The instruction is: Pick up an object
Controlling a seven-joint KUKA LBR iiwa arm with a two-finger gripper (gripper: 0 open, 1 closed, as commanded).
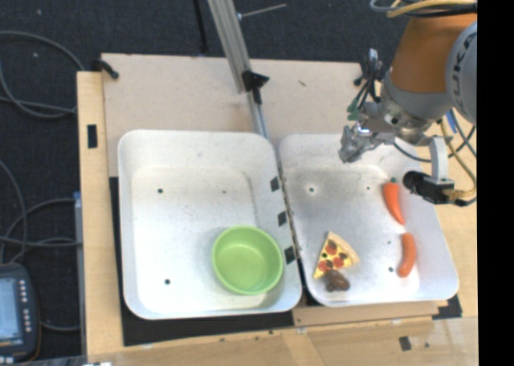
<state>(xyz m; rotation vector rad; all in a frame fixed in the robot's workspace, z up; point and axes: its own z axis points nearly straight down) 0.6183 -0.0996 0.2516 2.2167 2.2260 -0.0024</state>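
**Camera view: gripper poised over the right bin, nothing in hand**

Camera view takes us across the bench from the left, and first up is the left bin (pixel 144 196), carrying a green bowl (pixel 247 258) near its front right corner. Over the divide into the right bin (pixel 321 164), and there's the pizza slice (pixel 336 254), tip pointing toward the far left, with a small brown lump (pixel 337 281) touching its crust end. Further right, two candidates: the upper carrot (pixel 393 202), long axis running near to far with a slight lean, and the lower sausage (pixel 407 254), nearly parallel, just nearer the front edge. Up at the back, the gripper (pixel 353 148) hangs above the bin's far edge with nothing between its fingers; how wide it is set, I cannot tell from this angle.

My call: go for the carrot, it lies well apart from its neighbours. Swing right and forward, turn the wrist so the fingers close across the narrow width, centre on the middle, then descend straight.
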